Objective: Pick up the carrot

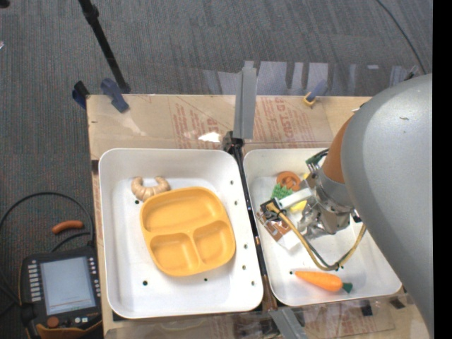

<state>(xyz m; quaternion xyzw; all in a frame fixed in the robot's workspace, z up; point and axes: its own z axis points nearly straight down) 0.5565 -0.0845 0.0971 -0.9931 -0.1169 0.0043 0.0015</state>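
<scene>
**Q:** where is the carrot [319,280] laid?

**A:** It's laid by the front wall of the bin [372,270] on the view's right, long axis crosswise, green end pointed right. The hand [316,221] is hung just behind it. Spread or pressed together can't be told, tbh.

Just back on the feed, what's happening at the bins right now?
The arm reaches into the right bin, its gripper low over the middle, next to some green and orange items. The carrot lies apart from it on the bin floor near the front edge, not picked up. The left bin holds a yellow divided plate and a croissant-like piece.
</scene>
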